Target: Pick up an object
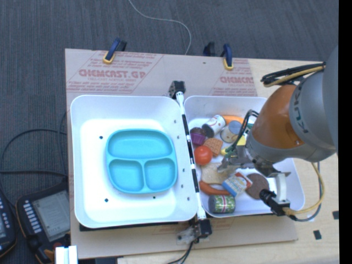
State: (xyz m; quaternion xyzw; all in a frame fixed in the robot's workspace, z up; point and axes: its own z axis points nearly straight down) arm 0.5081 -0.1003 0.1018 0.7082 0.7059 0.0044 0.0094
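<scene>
The right bin (250,100) holds a heap of toy food. In it are a red tomato (203,155), a purple piece (197,136), a tan cracker (214,146), a white cup (216,123) and a pale bread slice (210,174). An orange-red sausage (213,189), a green can (221,204), a small blue and white box (236,184) and a brown disc (256,185) lie nearer the front. My gripper (227,163) is low in this bin, just right of the tomato and above the bread slice. The wrist hides its tips.
The left bin (82,147) bears a blue divided plate (142,160). A black divider clamp (177,88) sits between the bins. My arm's orange band (275,128) covers the right bin's right half. Cables trail off the bench at the front right.
</scene>
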